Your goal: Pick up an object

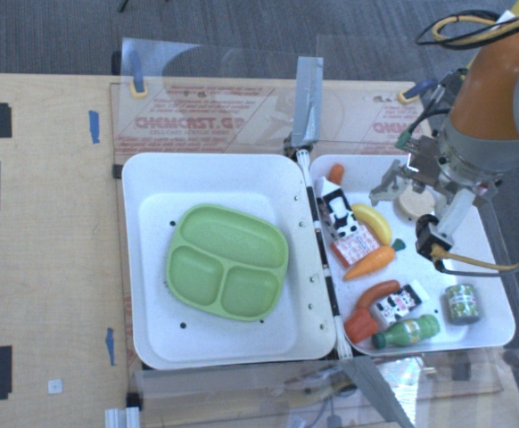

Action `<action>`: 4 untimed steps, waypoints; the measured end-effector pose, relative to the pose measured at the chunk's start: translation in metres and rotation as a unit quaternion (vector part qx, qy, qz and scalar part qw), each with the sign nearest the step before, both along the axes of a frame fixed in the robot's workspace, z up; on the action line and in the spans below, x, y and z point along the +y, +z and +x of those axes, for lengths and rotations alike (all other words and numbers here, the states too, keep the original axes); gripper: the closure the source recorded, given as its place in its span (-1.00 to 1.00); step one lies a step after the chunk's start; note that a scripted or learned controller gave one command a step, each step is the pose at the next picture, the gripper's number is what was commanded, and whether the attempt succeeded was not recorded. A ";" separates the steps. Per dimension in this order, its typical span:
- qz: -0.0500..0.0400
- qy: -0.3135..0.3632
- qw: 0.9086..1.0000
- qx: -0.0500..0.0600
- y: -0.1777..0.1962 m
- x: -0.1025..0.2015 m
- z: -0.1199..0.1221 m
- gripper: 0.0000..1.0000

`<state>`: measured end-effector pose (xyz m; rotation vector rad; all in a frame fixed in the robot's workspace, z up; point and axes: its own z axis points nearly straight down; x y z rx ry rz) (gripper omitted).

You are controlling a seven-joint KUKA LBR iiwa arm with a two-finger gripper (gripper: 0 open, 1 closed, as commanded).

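The left bin (pixel 144 239) sits at centre frame on the counter (pixel 45 239) and carries a green divided plate (pixel 226 261). The right bin (pixel 500 328) lies just beside it. Along its left wall stands a black-and-white milk carton (pixel 338 214), with a yellow banana (pixel 373 222) and an orange carrot (pixel 371 261) just right of it. Lower in the frame lie a red sausage (pixel 375 294), a small black-and-white box (pixel 397 303) and a green bottle (pixel 408 331). A green can (pixel 461 302) stands at lower right. My pincer (pixel 420 194) hangs over the upper right of the right bin, above a pale round object (pixel 411 205). I cannot tell how far it is spread.
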<state>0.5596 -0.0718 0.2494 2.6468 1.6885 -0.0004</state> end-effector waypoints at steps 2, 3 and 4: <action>0.001 0.018 1.000 0.002 -0.148 -0.023 0.029 -1.00; 0.000 0.018 1.000 0.002 -0.138 -0.023 0.030 1.00; 0.000 0.018 1.000 0.002 -0.138 -0.023 0.029 -1.00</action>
